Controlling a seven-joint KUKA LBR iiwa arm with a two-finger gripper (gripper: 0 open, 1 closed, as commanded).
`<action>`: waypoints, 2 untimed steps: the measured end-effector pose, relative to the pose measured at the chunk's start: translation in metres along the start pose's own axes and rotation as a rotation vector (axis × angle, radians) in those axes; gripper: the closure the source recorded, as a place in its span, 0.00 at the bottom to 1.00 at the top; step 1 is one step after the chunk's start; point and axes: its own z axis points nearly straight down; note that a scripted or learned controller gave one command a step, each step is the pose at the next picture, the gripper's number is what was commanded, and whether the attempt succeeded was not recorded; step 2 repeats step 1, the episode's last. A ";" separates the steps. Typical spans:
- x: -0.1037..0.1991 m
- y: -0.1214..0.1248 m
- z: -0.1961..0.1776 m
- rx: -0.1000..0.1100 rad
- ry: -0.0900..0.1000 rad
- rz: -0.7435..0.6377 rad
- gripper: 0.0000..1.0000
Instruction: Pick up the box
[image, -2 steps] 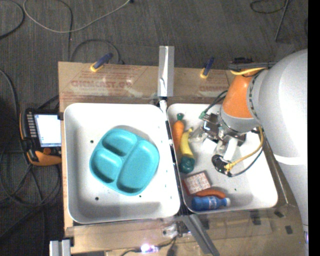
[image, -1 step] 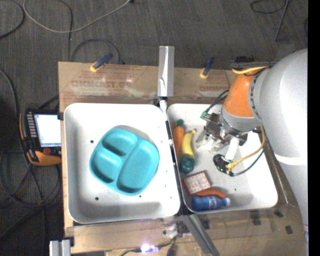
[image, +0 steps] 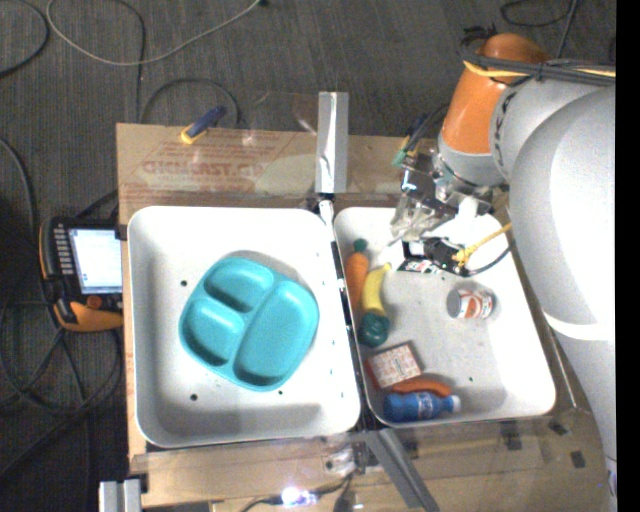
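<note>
At the near edge of the right bin (image: 520, 400) a blue bottle (image: 420, 405) lies on its side, with an orange carrot-shaped piece (image: 420, 386) lying just behind it and touching it. Just beyond these rests the box (image: 392, 363), a small flat carton with a reddish printed face, lying flat on the bin floor near the bin's left wall, apart from the pincer. Behind the box stands a small dark green rounded object (image: 375, 328), and a yellow banana-like piece (image: 374, 287) leans just above it. Beside that, against the left wall, lies an orange carrot (image: 357, 278), pointing away from the camera. Further right on the bin floor sits a small can (image: 470, 303) with a red and white label, on its side.

The left bin (image: 150, 400) holds a turquoise divided plate (image: 250, 320), tilted diagonally across its floor.

At the far end of the right bin hovers the pincer (image: 420, 222), pointing down above a small dark card-like item (image: 418, 262) at the bin's back; whether its fingers are open or closed I cannot tell. Above it the arm's orange band (image: 478, 105) shows, and the grey arm (image: 570, 200) spans the right side. Beyond the bins the tabletop (image: 230, 165) carries a blue and yellow clip-like thing (image: 202, 123).
</note>
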 end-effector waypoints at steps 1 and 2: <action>0.000 0.000 0.000 0.000 -0.002 0.000 0.00; 0.000 0.000 0.000 0.000 -0.002 0.000 0.00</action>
